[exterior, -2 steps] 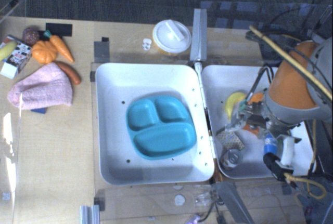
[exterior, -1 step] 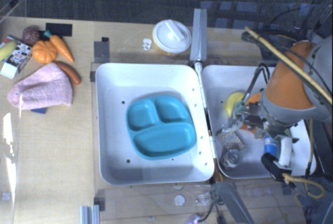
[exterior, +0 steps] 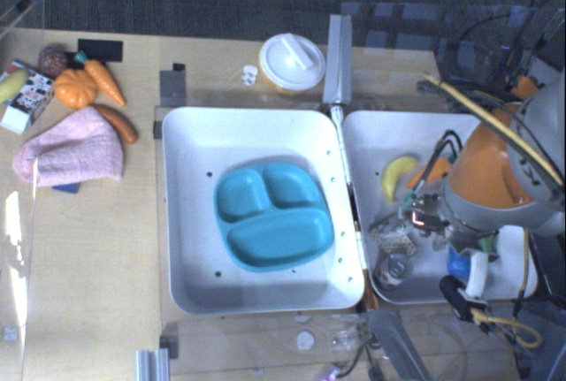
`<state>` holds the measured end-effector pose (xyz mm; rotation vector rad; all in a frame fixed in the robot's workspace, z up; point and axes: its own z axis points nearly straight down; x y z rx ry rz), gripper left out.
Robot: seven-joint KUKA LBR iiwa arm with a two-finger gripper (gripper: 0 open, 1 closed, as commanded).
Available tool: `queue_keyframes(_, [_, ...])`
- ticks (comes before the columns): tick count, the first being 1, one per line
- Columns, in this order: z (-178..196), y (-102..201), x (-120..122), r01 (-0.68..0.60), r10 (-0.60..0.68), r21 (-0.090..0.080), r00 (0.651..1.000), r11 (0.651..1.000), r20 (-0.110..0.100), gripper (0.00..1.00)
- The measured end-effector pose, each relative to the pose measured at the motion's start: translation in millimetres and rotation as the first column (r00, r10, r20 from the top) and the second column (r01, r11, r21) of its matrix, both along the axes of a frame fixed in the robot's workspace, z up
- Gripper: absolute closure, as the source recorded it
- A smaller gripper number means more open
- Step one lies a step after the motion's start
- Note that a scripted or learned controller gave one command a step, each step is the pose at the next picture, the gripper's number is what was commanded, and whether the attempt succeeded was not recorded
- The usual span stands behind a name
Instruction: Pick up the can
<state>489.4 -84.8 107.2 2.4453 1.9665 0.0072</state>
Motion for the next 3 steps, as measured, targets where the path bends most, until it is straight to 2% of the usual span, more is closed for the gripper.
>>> queue_keyframes(1, [11.0, 1.7, 2.0, -0.004, 0.004, 0.002, 1.000, 1.000, 0.004, 1.00])
queue_keyframes(2, [11.0, 1.7, 2.0, -0.003, 0.003, 0.002, 1.000, 1.000, 0.004, 0.00])
queue_keyframes(3, [-16.7, -3.5, 1.2, -0.263, 0.263, -0.002, 0.965, 0.965, 0.006, 0.00])
